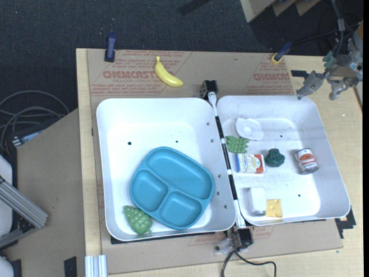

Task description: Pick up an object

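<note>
Gripper (pixel 322 83) hangs beyond right bin's (pixel 328 149) far right corner, 2 fingers spread apart, nothing between them. Right bin holds can (pixel 305 160), dark green toy (pixel 274 158), small carton (pixel 250 164), yellow block (pixel 274 208). Left bin (pixel 115 149) holds blue divided plate (pixel 171 187). Banana (pixel 166 74) lies on bench behind it.

"CHEMCAST" — twice — on the bench board (pixel 130 74)

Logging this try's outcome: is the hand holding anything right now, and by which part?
Nothing is held. The hand hangs open above the right bin's far corner.
</note>
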Action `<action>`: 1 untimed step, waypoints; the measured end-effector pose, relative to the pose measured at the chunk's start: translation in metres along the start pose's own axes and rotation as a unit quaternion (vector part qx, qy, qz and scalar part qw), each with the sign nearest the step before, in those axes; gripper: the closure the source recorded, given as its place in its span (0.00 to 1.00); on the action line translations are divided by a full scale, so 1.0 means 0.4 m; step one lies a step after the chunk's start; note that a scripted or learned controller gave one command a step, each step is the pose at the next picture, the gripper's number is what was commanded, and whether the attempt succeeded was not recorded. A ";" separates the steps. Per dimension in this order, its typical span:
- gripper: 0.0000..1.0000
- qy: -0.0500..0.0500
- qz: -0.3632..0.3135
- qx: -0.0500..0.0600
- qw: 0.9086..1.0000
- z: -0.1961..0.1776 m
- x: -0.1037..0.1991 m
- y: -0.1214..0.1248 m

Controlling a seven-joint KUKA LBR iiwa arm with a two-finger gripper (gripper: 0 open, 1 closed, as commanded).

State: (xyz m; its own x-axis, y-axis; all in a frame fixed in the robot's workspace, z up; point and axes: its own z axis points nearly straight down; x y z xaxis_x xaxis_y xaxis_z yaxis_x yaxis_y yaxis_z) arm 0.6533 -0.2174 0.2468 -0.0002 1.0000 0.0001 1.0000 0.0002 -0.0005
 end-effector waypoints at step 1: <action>0.00 0.000 0.000 0.001 1.000 0.154 -0.017 -0.172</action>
State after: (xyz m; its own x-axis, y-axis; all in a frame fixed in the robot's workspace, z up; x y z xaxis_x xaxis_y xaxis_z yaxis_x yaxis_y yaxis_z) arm 0.5843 -0.2241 0.1851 0.0006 1.0000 0.0001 1.0000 -0.0006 -0.0018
